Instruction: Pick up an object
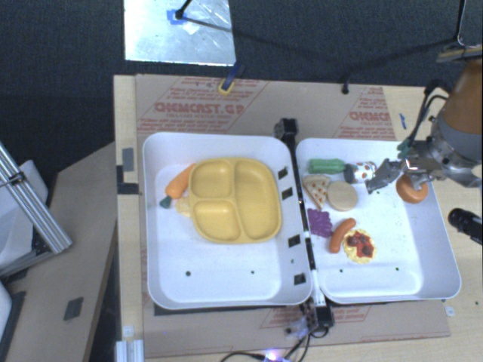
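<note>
Surface (98, 202): pale wood, bearing both bins on a printed cardboard sheet (302, 105).
Left bin (226, 277): white, shallow, touching the right bin (392, 277) along a black clipped seam.
Metal plate (179, 21): shiny, on the dark floor beyond the surface.
Aluminium frame (26, 202): at the view's left edge.
Cables (362, 59): black, crossing the dark floor.

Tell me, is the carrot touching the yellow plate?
Touching. The camera view shows the carrot lying against the yellow plate's left rim, with no gap between them.
</note>
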`<act>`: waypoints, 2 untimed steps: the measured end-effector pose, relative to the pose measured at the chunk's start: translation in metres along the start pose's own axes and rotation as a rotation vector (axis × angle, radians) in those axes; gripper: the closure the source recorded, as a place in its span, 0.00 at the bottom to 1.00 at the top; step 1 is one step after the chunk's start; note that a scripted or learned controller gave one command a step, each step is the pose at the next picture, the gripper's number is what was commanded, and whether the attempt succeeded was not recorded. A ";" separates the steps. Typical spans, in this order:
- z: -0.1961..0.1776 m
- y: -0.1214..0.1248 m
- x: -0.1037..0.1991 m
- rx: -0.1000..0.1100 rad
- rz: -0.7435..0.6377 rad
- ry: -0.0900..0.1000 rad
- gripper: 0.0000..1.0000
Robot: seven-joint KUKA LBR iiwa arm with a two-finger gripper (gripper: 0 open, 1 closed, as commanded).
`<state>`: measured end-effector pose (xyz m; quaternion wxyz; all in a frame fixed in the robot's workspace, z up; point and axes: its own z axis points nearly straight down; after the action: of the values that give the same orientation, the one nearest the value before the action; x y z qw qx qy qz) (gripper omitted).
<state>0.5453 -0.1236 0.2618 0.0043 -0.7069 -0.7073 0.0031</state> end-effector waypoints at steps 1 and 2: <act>-0.006 0.002 0.000 -0.012 -0.003 -0.002 0.00; 0.050 -0.007 0.002 -0.008 -0.001 -0.001 0.00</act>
<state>0.5379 -0.1219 0.2123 0.0012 -0.7067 -0.7076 0.0006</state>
